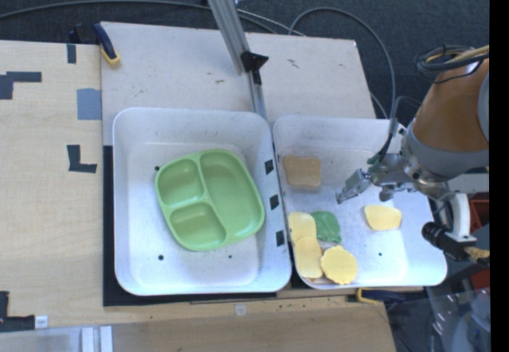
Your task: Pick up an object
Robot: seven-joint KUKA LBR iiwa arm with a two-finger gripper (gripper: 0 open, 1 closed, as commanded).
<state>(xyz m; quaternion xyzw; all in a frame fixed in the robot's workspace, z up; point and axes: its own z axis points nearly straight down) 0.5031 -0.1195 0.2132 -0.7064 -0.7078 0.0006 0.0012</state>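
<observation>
I see the fingers (355, 186) low over the right bin (334, 129), pointing toward the left of the view and slightly spread — open, with nothing between them. They hang above bare white floor, between the tan bread-like square (302, 171) further up and left and the pale yellow wedge (382, 218) just below and right. The grey wrist behind them slants up to the orange band (449, 108) at the view's right, so the arm leans in over the bin's right wall.

Toward the near edge of that bin I make out a small cluster — two yellow rounded slabs (305, 243), a flat yellow disc (340, 264) and a crinkled green leafy piece (326, 226) — all touching or overlapping, matte like soft plastic.

The left bin (135, 136) carries a glossy lime-green divided tray (211, 199) with three compartments, turned at an angle. Both bins sit on the pale worktop (175, 64).
</observation>
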